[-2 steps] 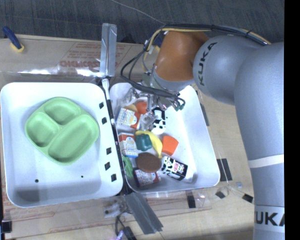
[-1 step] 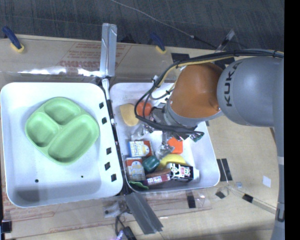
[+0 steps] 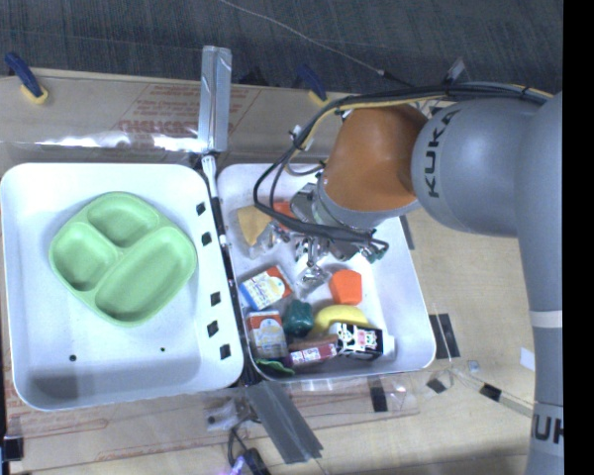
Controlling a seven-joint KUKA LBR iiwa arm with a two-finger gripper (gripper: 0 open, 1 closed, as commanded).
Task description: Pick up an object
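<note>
Dark carpet-like floor behind a tan bench (image 3: 109, 107) w/ faint reversed red print, unreadable. Two shallow white bins side by side: left bin (image 3: 30, 295) holds a pale green three-compartment plastic plate (image 3: 124, 255); right bin (image 3: 406, 295) holds the small items.

Grey arm (image 3: 495, 166) w/ orange band reaches in from the right; "KU" in black letters reads on the grey housing, again near the frame's lower right. Gripper (image 3: 317, 257) hangs low over the right bin's middle, above the clutter; can't tell if open or closed, nothing seen held.

Right bin contents: yellow wedge block (image 3: 254, 226) upper left; small printed carton (image 3: 265, 288) just below it; orange cube (image 3: 346, 286) right of the gripper; dark green lump (image 3: 298, 317); yellow banana (image 3: 341, 316); black-and-white patterned carton (image 3: 356, 340) beside the banana; red-brown bar packet (image 3: 312, 354) at the front wall; another printed box (image 3: 267, 334). Labels too small to read.
</note>
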